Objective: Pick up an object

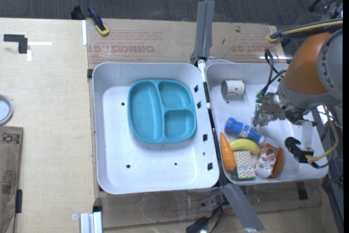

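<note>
Overhead, the metal end effector (264, 115), grip unclear, hangs beside a glossy blue bottle (243, 130).

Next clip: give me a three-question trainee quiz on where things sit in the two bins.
1. True or false: the blue divided plate lies in the left bin.
2. Which item lies nearest the pincer? A) banana B) blue bottle C) white cup
3. Fill in: the carrot lies along the right bin's ____ wall.

Key: 1 true. 2 B. 3 left, by the divider.
</note>
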Robot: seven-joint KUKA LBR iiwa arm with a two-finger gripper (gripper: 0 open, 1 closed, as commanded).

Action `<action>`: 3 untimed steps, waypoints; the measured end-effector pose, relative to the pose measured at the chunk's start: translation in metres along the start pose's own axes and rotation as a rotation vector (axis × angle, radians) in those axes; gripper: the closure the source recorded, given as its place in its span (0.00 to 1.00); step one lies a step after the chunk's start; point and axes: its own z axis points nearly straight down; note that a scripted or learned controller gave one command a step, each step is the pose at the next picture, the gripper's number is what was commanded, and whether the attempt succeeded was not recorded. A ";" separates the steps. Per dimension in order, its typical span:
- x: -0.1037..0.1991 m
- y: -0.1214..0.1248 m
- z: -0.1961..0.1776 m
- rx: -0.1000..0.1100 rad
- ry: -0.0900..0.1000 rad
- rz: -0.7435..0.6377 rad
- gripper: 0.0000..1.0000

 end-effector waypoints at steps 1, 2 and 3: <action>0.000 0.000 0.000 0.000 0.000 -0.001 0.00; 0.008 -0.051 0.010 0.001 0.001 -0.002 0.00; 0.001 -0.076 0.009 -0.002 0.001 0.004 0.00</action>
